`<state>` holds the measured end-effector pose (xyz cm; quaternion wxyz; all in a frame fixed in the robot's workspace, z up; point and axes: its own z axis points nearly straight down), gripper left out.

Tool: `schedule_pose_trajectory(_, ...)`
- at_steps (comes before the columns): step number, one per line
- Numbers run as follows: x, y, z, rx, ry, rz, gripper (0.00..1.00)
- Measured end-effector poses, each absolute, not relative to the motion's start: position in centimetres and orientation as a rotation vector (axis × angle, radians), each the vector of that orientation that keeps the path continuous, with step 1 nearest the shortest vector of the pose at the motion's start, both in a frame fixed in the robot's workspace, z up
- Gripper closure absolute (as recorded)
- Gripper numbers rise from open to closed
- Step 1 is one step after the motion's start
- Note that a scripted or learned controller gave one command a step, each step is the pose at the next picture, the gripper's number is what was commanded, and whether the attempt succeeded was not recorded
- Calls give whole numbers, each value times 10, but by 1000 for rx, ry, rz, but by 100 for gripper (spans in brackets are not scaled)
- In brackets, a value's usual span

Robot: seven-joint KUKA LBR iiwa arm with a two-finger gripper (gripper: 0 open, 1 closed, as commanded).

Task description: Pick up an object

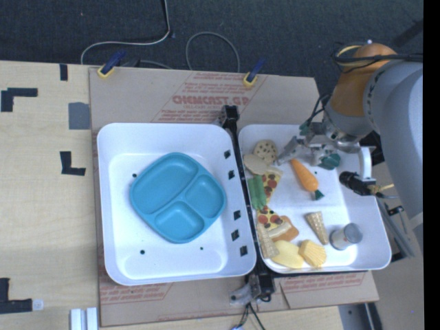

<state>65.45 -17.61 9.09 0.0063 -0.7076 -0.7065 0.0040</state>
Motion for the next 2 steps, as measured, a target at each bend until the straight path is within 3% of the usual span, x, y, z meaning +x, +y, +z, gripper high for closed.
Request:
schedule_pose_trajectory(1,658,-175,111,-2219,-2222,1,100)
schedule_pose_trajectory(2,658,-175,111,-2219,-2222,2,0)
